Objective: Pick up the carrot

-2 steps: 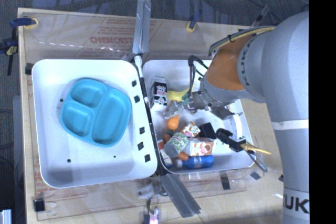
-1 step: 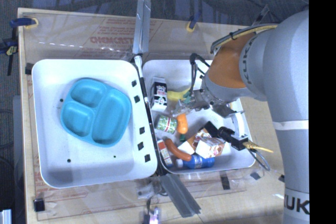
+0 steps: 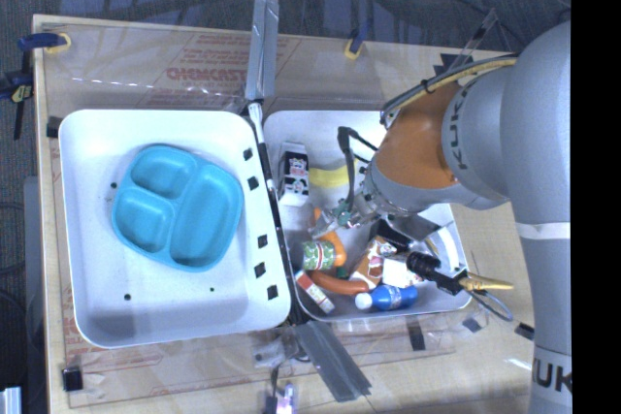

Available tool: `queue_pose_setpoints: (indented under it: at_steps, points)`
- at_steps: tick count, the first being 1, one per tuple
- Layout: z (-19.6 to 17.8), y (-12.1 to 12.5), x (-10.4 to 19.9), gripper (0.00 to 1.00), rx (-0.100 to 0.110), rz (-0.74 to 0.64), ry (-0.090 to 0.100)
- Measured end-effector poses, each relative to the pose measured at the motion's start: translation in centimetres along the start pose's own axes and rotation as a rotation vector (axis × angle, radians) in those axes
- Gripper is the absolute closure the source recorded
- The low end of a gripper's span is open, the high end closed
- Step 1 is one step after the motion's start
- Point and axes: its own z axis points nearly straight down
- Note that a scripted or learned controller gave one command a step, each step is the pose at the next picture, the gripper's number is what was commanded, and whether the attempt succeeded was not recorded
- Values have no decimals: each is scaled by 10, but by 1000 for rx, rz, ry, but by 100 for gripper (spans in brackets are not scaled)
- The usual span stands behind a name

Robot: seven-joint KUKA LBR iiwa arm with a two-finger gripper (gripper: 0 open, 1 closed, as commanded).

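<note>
The carrot [image 3: 334, 238] appears as a short orange piece in the middle of the right bin [image 3: 301, 126], partly covered by the gripper and by a green can [image 3: 320, 256]. My gripper [image 3: 342, 214] is low in the clutter, right above the carrot's upper end, and seems to touch it. The grey arm with its orange band [image 3: 417, 150] covers the bin's right half.
Around the carrot lie a long orange-red item [image 3: 342, 284], a blue bottle with a white cap [image 3: 388, 298], a yellow object [image 3: 330, 177] and a small carton [image 3: 294, 172]. The left bin [image 3: 87, 305] holds a blue divided plate [image 3: 179, 206].
</note>
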Motion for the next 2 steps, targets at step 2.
queue_pose_setpoints:
  at_steps: [2]
  points:
    - [-7, 5, -2, 100, 1, 80, 1]
